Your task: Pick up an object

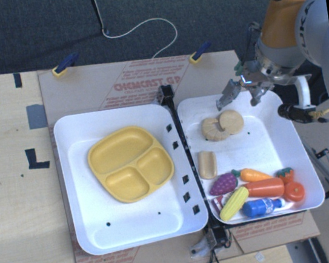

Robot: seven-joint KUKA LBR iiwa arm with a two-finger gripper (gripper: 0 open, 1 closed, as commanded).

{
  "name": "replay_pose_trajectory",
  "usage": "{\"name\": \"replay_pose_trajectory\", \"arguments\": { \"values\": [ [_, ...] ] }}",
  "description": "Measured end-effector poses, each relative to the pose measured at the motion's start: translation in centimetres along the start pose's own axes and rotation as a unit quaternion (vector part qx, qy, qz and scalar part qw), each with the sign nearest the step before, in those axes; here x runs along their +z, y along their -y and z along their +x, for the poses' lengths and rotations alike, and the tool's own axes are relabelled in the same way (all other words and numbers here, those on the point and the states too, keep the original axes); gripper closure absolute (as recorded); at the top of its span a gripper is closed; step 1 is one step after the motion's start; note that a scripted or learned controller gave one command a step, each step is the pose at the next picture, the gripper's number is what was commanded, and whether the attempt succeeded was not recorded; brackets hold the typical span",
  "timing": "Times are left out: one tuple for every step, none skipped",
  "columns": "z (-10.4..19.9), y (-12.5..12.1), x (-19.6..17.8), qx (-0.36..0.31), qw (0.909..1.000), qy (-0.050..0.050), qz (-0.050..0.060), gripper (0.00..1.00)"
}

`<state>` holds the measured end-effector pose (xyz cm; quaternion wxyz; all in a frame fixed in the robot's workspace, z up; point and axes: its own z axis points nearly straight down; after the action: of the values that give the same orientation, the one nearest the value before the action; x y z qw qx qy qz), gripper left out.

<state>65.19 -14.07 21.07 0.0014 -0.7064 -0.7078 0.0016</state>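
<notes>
My gripper (241,94) hangs over the back edge of the right bin (287,134), open, with nothing between its fingers. Just in front of it lie two round tan cookies (222,125), side by side. Further forward in the same bin are a tan bread piece (207,165), purple grapes (223,182), a carrot (255,175), a yellow corn cob (234,202), a red sausage-like piece (264,189), a red tomato (294,190) and a blue bottle (260,207).
The left bin (78,171) holds a yellow divided plate (130,163). A black divider (182,149) runs between the bins. A white cable (137,28) lies on the dark floor behind the cardboard base. The arm's orange band (284,12) is at the upper right.
</notes>
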Motion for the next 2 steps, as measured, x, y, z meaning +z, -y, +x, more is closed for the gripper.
{"name": "replay_pose_trajectory", "arguments": {
  "values": [
    [4.83,-1.87,-8.30,-0.003,1.0000,0.000,-0.005,0.00],
    [4.54,-1.69,-8.50,-0.001,1.0000,0.001,0.002,1.00]
  ]
}}
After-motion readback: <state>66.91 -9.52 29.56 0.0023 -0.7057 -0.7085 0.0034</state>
